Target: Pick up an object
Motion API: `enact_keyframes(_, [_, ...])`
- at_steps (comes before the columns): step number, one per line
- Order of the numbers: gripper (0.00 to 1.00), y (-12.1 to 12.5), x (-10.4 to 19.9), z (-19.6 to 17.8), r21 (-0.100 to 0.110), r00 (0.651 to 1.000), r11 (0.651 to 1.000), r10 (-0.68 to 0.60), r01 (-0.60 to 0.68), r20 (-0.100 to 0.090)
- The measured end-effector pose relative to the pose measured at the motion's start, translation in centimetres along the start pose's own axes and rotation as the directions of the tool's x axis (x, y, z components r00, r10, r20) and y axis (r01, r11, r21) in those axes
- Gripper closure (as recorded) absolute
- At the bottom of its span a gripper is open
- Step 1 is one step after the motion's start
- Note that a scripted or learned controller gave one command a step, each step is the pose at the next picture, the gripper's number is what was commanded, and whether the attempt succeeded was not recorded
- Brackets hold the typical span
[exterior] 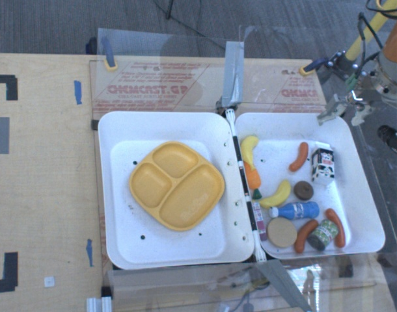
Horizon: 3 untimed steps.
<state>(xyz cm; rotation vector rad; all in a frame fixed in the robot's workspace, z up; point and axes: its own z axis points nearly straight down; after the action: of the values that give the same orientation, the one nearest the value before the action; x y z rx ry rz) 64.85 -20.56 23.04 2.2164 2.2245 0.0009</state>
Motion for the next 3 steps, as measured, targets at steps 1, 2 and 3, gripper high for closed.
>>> enact_keyframes(1, [0.00, -1.6, -0.8, 13.2, -0.006, 1.000, 1.000, -0.001, 0.001, -0.005])
enact_keyframes(2, [1.00, -1.6, -1.1, 12.1, -0.008, 1.000, 1.000, 0.000, 0.000, 0.002])
enact_keyframes(3, [0.00, -1.6, -1.0, 12.1, -0.007, 1.000, 1.000, -0.001, 0.001, 0.000])
